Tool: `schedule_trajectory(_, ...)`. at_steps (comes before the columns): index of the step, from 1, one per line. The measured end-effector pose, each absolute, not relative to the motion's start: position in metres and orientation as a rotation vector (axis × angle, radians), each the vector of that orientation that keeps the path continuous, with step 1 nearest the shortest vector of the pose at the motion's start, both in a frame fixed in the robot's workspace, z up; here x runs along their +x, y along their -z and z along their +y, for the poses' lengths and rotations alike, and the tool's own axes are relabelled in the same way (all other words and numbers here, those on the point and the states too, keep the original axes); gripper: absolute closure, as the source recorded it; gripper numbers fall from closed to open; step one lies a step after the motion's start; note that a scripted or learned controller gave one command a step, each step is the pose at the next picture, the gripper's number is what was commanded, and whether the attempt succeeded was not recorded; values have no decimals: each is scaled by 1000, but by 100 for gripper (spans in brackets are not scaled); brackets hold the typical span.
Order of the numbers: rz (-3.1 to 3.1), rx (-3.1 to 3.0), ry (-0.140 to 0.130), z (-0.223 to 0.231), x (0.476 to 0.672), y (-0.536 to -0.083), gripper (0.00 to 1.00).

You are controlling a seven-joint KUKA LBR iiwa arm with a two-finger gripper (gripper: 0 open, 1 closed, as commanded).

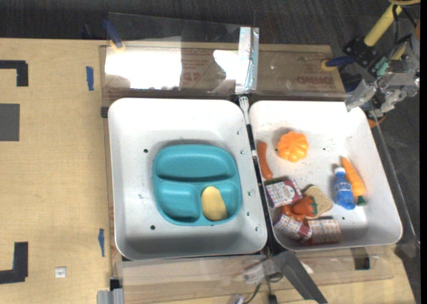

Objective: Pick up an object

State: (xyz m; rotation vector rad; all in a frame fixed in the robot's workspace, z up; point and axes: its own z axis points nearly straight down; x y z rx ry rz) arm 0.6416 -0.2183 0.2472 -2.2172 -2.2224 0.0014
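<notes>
The right bin (373, 156) holds the loose objects: an orange pumpkin-shaped toy (293, 146), a thin red-orange stick (265, 160) along the left wall, a blue bottle (343, 187) with an orange carrot (354, 177) beside it, a tan wedge (319, 198), a small red piece (302, 207) and a few printed packets (281, 192). My gripper (377, 98) hangs at the bin's far right corner, above the rim and apart from every object. It is small and cluttered with cables.
The left bin (127, 163) carries a teal divided tray (193, 179) with a yellow oval fruit (213, 203) in its lower right compartment. A clear panel (180, 56) stands behind the bins. Tan bench surface (47, 183) lies to the left.
</notes>
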Motion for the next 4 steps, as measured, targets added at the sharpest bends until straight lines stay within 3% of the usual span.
schedule_trajectory(1,-2272,-2156,-8,-155,631,-108,0)
schedule_trajectory(2,-2340,-2105,5,-111,618,-87,0)
schedule_trajectory(3,-2229,-2221,9,-97,553,-88,0)
schedule_trajectory(4,-2228,-2226,14,-98,556,-97,100)
